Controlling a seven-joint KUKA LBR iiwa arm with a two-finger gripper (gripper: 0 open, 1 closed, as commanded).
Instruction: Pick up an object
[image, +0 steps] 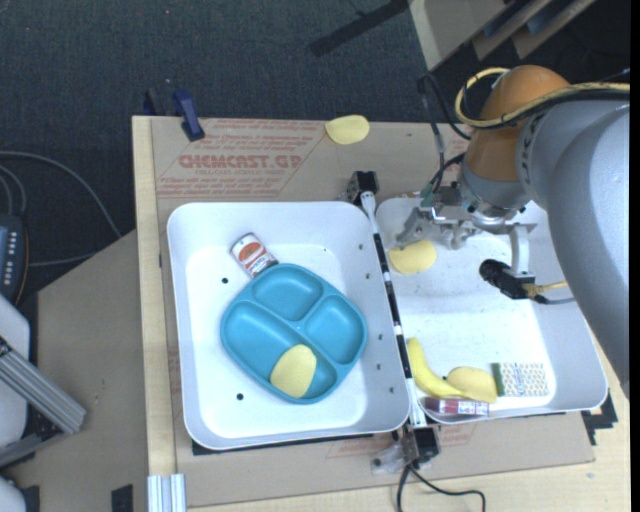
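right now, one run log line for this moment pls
arm: over right bin | claw: above yellow piece, grasp unclear | left bin: blue tray, small can | pick: not confirmed

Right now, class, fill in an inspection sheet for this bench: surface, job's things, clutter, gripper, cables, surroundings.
Surface: cardboard bench bearing left bin and right bin.
Job's things: blue tray holding a yellow piece; small can; banana; yellow lump.
Clutter: yellow item outside the bins.
Gripper: gripper over the right bin's far end, near the lump.
Cables: yellow cable on the arm.
Surroundings: dark carpet.
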